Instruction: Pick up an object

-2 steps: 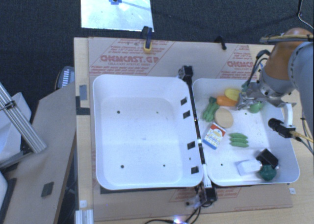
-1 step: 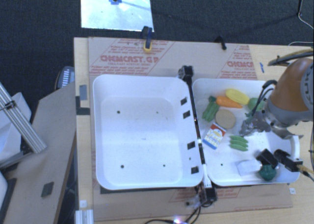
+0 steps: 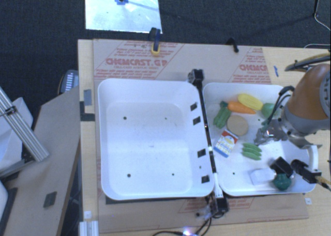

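Observation:
My gripper [image 3: 262, 137] hangs over the middle of the right bin [image 3: 235, 188], with the arm coming in from the right. Just below it, toward the front, lies a light green pea pod [image 3: 251, 151]. To its left sits a tan round disc [image 3: 238, 125]. Nothing is visibly held. A small red, white and blue carton [image 3: 225, 143] lies near the bin's left wall.
At the back of the right bin are a yellow corn cob [image 3: 250, 100], an orange carrot [image 3: 241, 108], a dark green vegetable [image 3: 222, 115] and a green ball [image 3: 268, 109]. A white block [image 3: 260, 176] and a dark green round thing [image 3: 282, 182] lie at the front. The left bin [image 3: 111, 90] stands alongside.

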Robot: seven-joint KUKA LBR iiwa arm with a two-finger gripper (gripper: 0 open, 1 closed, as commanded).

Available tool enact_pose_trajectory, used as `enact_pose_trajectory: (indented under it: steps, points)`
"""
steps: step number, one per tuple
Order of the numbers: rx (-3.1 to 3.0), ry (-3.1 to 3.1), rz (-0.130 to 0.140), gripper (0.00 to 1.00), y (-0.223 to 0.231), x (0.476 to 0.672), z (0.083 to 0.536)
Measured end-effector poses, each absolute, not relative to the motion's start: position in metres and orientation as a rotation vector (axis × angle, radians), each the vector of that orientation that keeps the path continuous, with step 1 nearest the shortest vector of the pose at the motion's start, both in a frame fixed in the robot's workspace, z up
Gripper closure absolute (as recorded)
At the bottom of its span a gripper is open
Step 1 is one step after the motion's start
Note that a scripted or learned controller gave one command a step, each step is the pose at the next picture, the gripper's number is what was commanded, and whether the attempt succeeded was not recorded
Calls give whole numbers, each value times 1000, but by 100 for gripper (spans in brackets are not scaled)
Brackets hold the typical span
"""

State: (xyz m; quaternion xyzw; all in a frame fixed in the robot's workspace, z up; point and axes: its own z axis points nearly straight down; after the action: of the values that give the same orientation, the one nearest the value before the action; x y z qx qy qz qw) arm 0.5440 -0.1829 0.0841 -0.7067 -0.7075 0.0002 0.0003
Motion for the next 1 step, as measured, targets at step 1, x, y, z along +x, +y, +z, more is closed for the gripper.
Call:
enact_pose_trajectory:
  steps: [1]
  points:
    - [-2221, -2222, 0, 100, -197, 536, 84]
